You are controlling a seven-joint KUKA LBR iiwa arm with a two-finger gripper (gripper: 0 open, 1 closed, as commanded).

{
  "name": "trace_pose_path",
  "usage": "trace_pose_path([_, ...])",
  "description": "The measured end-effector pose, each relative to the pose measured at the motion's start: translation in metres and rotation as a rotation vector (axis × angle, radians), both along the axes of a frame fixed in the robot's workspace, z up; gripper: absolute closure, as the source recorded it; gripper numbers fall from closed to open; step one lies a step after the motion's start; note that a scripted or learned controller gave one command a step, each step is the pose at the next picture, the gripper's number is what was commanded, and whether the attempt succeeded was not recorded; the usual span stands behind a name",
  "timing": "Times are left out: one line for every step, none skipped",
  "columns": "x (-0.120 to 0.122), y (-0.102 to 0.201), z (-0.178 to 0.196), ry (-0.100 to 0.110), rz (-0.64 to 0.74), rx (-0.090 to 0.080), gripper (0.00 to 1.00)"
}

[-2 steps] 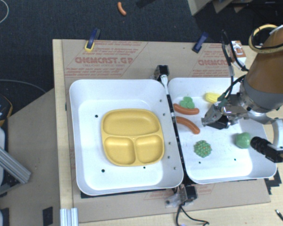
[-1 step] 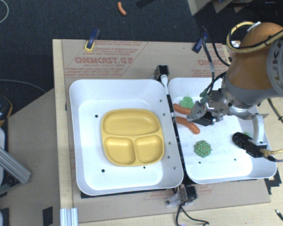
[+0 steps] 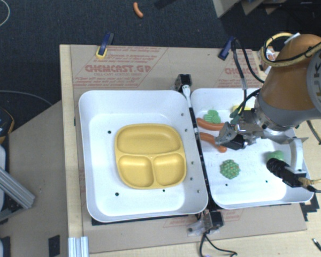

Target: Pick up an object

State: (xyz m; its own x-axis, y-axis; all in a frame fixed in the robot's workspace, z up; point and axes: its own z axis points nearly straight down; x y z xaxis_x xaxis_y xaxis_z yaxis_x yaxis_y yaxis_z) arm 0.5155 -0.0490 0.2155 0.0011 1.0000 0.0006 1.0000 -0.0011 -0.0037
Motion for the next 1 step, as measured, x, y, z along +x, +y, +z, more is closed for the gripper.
trace_pose_path([0.0083,0.0020,0.0092,-0.006,0.002,-0.002,1.00])
